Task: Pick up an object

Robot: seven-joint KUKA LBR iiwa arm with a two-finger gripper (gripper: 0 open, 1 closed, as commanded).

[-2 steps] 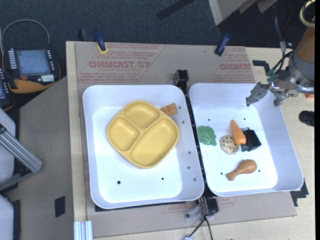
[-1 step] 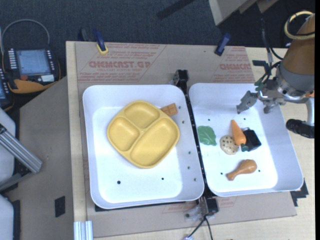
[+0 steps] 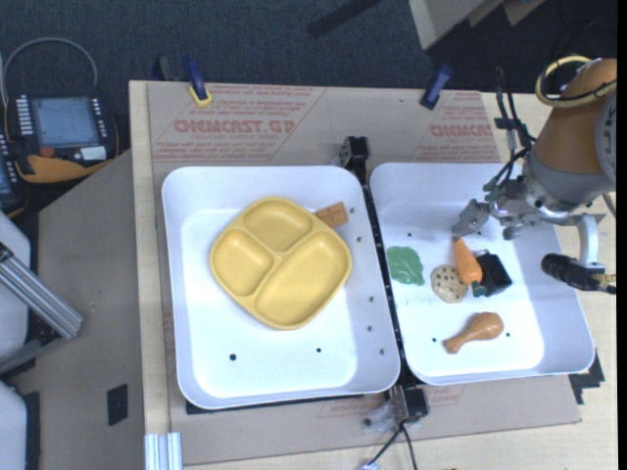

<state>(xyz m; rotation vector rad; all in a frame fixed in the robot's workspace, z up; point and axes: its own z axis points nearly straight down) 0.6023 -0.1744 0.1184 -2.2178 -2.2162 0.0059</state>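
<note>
**Gripper over far side of right bin, nothing held**

My gripper hangs above the far part of the right bin, my arm coming in from the right; whether its fingers stand apart or together I cannot tell from this slant; nothing shows between them.

Objects in the right bin, all nearer than the gripper: a carrot, just near of the gripper, lying against a black block; a speckled cookie touching the carrot's near end; a green leaf to the left, close to the bin's left wall; a drumstick nearest of all, lying apart from the rest.

Left bin: a yellow divided plate sits in the middle; a small brown piece touches its far right edge.
</note>
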